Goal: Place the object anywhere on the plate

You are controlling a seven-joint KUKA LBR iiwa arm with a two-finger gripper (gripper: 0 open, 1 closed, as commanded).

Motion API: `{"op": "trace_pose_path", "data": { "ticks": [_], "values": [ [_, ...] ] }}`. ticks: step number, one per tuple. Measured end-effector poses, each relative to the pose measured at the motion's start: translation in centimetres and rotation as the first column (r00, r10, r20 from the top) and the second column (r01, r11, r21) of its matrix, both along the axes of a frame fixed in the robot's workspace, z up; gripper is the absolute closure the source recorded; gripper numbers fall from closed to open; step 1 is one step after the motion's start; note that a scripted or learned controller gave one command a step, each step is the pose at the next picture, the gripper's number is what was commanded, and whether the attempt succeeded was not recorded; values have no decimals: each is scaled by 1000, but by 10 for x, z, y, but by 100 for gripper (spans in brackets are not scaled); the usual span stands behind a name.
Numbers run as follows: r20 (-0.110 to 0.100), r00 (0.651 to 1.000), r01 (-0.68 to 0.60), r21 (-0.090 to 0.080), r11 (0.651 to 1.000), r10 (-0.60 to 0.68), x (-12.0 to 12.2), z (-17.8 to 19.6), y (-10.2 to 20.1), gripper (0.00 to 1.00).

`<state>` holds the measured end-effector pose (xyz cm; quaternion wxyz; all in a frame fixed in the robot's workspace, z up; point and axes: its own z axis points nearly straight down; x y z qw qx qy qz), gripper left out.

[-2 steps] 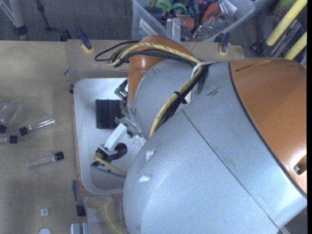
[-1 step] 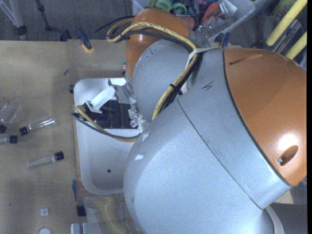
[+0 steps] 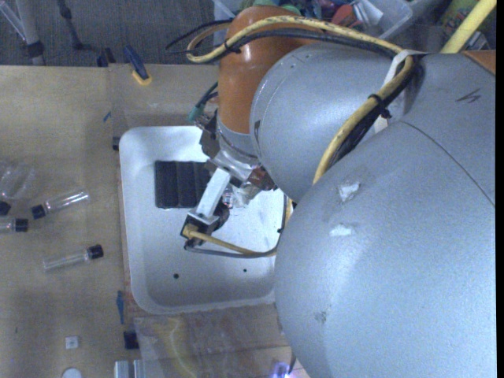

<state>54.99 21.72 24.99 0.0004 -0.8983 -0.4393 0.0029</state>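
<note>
Your gripper (image 3: 236, 186) hangs over the white bin (image 3: 157, 282), just beside the black ridged block (image 3: 177, 183) lying flat. Open or closed: cannot tell. Judged: grasp pending. Next, centre over the block.

No text, label, brand or number can be read. A thin dark mark on the grey arm casing (image 3: 470, 97) is too small to tell as a letter or a sign. A small pale tag (image 3: 72, 342) on the table (image 3: 47, 305) shows no legible print.
</note>
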Motion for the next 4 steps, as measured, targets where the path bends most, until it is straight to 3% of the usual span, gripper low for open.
{"op": "trace_pose_path", "data": {
  "ticks": [1, 2, 3, 4],
  "values": [
    [1, 1000, -15, 0, 1000, 15, 67, -78, 9, 100],
    [4, 925, -380, 1, 925, 380, 104, -69, 9, 100],
    [7, 935, 354, 3, 935, -354, 117, 24, 7, 100],
    [8, 758, 652, 3, 758, -652, 95, 49, 6, 100]
  ]
}}
